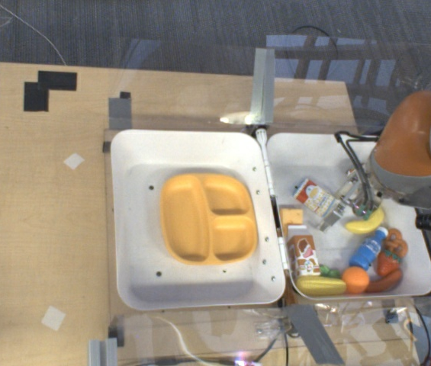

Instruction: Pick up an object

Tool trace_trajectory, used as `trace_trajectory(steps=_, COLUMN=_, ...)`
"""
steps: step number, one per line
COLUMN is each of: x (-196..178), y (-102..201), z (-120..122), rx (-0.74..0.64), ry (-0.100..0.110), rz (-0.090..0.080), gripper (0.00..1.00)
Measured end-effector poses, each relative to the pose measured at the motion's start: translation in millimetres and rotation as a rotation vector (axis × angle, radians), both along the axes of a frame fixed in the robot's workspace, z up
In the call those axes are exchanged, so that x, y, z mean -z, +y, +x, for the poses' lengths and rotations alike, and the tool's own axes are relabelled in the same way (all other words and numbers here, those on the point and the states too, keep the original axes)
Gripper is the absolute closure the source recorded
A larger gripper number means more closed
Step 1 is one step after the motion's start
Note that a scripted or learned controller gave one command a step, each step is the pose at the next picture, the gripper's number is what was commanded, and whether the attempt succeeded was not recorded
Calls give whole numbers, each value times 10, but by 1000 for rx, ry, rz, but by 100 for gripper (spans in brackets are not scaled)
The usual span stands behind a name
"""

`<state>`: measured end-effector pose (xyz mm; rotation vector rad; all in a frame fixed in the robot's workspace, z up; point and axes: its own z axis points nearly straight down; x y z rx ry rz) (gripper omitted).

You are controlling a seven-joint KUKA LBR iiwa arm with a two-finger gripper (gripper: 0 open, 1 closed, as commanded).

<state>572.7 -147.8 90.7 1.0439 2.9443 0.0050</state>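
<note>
The arm [417, 147] is reaching in over the right bin [307, 155], lowering its pincer [358, 204], whose state I cannot tell, toward the crowded near-right corner, where the banana [365, 222] and blue bottle [367, 251] are lying ready for picking.

Grey arm [421, 166], orange band, black cable

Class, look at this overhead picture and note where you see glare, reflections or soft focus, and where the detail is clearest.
In the camera view, a bright glare spot sits on the metal post behind the bins; faint reflections streak the clear panel at the left edge; the yellow tray in the left bin is evenly lit and sharp; the tool near the banana looks soft and cluttered.
</note>
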Motion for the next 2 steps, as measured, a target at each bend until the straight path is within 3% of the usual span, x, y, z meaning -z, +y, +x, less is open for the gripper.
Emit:
trace_trajectory(steps=1, x=26, y=365, z=574, rx=30, ry=5, rz=5, gripper=0)
trace_trajectory(steps=2, x=17, y=638, z=295, rx=101, ry=6, rz=4, gripper=0)
